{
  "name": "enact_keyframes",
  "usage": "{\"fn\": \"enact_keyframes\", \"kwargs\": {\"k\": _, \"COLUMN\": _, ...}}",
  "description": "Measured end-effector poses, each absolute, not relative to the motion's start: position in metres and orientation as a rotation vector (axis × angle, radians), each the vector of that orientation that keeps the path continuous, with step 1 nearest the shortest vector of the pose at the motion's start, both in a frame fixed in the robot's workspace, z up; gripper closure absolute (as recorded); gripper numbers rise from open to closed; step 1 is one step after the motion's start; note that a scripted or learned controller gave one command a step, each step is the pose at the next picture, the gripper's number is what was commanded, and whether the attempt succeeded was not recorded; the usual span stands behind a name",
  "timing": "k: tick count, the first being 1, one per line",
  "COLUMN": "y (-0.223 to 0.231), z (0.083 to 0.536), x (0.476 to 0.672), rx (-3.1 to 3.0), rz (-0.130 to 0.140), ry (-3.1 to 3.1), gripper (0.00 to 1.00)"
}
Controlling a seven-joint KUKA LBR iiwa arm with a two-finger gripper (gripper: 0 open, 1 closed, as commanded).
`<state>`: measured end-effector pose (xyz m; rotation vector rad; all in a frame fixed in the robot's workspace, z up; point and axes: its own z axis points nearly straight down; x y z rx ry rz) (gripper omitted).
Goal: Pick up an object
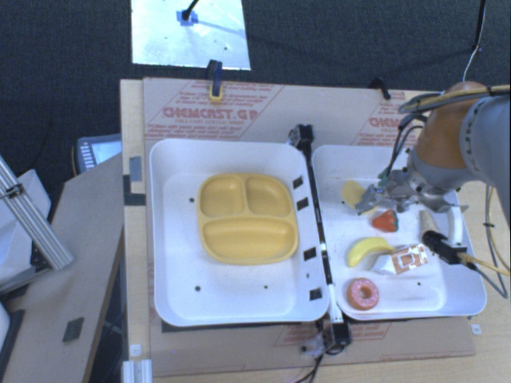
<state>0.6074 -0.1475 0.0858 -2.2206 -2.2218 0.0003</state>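
Small red-orange wedge-shaped toy lying in the right shallow white bin, at twelve o'clock from the curved yellow plastic banana. Just at five o'clock from the grey two-finger gripper, touching or nearly so, not between the jaws. Impossible to tell how far the jaws stand apart; nothing visibly clasped.

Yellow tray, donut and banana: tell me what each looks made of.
Yellow tray: probably moulded plastic, with a matte, even colour and three smoothly rounded compartments.
Donut: looks like a toy, plastic or rubber, with flat pink icing; too small to be sure.
Banana: likely plastic, a uniform yellow with a soft sheen and no natural spotting.
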Motion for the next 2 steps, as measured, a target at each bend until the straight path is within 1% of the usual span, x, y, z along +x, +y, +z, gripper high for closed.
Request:
{"fn": "enact_keyframes", "kwargs": {"k": 1, "y": -0.148, "z": 0.099, "x": 0.609, "rx": -2.224, "rz": -0.002, "ry": -2.224, "gripper": 1.00}}
{"fn": "enact_keyframes", "kwargs": {"k": 2, "y": -0.143, "z": 0.162, "x": 0.610, "rx": -2.221, "rz": -0.007, "ry": -2.231, "gripper": 1.00}}
